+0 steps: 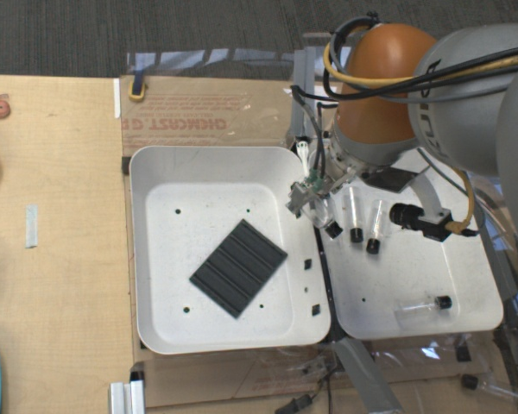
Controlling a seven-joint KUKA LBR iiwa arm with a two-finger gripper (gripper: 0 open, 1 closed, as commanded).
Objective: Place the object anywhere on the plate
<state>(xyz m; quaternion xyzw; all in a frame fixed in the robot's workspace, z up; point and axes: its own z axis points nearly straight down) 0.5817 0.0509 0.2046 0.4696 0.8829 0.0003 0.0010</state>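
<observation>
Two shallow white bins [151, 257] occupy the surface: the dark ribbed rectangular plate [239, 267] lies left, clear black-capped tubes [356, 218], judged light and slippery, lie right below the jaws [315, 192], whose state cannot be told.

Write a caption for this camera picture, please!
Robot arm's end effector hovers between two white bins; a dark ridged plate lies in the left bin.

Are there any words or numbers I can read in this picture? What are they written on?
Cardboard sheet behind the white bins: one line of big faded red letters, printed backwards or upside down. It seems to read "CHEMCRAFT", but I am not sure.
Smaller red lines above and below it: too blurred to read.
Dark ridged plate in the left bin: no writing that I can see.
</observation>
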